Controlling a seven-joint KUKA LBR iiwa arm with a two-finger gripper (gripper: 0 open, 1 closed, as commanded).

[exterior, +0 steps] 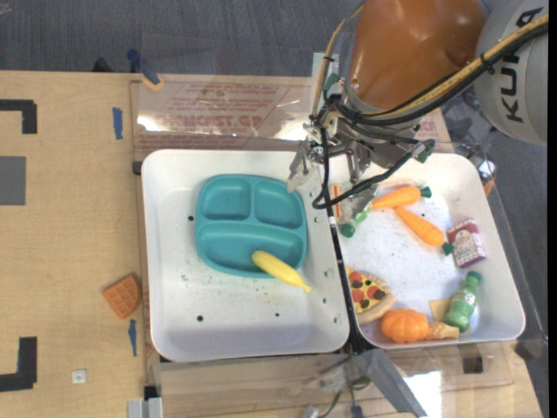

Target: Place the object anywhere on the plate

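1. Above the gripper (324, 165), the arm (418, 37) fills the top right and hides much of the wrist; whether the fingers are apart or together I cannot tell, and nothing is visible between them.
2. Below the gripper lie the two bins, the left bin (165, 259) down to its left and the right bin (500, 268) down to its right, with the gripper over the rims where they meet.
3. Just left of and below the gripper sits the plate (244, 216), teal with three compartments, in the left bin.
4. Further below, the banana (280, 269) rests with its upper end on the plate's lower right corner and its tip hanging off onto the bin floor.
5. Right of the gripper lie two carrots (409, 212); lower down in that bin are a pizza slice (370, 292), a pumpkin (405, 325) and a bottle (463, 303).
6. Judged risk: the banana is only half on, so a nudge from the fingers or cables could roll it off, and a low sweep could shove the plate itself.
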